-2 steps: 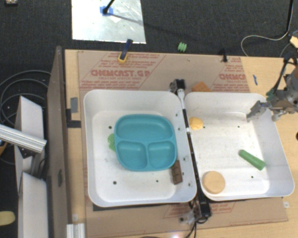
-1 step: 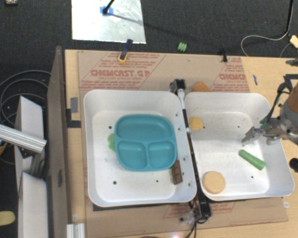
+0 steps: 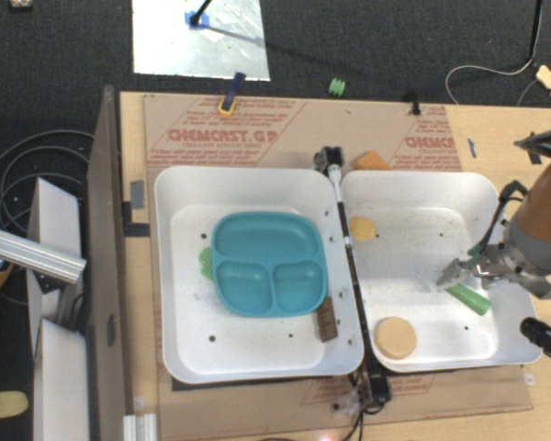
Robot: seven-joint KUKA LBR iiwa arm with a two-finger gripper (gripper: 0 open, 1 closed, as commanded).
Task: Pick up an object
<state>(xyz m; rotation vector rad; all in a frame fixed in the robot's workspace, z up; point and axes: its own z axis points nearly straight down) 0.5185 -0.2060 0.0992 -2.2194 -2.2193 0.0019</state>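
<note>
Dark carpet surrounds the cardboard-topped bench (image 3: pixel 257 127), printed CHEMCAST GP in red. From the right the arm (image 3: pixel 542 219) dips into the right bin (image 3: pixel 422 191), its gripper (image 3: pixel 466 274) low over the floor; whether it is clenched cannot be told. Just beside it lies a green cylinder (image 3: pixel 468 298); a tan disc (image 3: pixel 395 336) sits farther left, below. Beyond, the left bin (image 3: pixel 179 246) holds a teal divided plate (image 3: pixel 268 263).

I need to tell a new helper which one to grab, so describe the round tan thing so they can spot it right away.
Look at the right-hand white bin. Near its front edge, toward the divider between the two bins, lies a round tan disc. It is flat and cookie-like, unlike the green piece by the gripper or the smaller yellow item farther back.
</note>
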